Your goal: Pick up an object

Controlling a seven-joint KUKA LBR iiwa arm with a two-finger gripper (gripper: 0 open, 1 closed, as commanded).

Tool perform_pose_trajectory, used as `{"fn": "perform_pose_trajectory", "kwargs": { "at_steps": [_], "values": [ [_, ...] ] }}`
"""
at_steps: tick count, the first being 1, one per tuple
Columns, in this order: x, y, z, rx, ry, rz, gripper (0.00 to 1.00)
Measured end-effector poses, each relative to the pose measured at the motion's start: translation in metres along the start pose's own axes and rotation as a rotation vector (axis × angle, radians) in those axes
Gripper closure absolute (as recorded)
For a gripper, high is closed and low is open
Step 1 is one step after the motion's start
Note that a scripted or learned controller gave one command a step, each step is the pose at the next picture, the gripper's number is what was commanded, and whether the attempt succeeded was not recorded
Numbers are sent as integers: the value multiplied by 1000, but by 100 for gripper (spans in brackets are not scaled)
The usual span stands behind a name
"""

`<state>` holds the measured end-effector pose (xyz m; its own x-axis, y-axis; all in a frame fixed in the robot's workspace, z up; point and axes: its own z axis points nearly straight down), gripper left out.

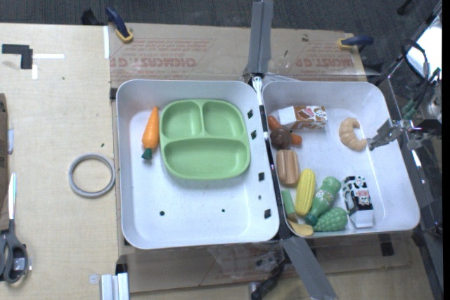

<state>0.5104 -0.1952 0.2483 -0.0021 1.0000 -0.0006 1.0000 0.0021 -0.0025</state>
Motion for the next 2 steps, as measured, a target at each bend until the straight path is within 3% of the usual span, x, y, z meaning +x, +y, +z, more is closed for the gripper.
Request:
{"fn": "perform_pose_trajectory", "kwargs": {
  "at_steps": [1, 2],
  "values": [
    [7, -33, 140, 0, 1, -15, 0],
    [7, -32, 132, 0, 1, -12, 100]
  ]
}}
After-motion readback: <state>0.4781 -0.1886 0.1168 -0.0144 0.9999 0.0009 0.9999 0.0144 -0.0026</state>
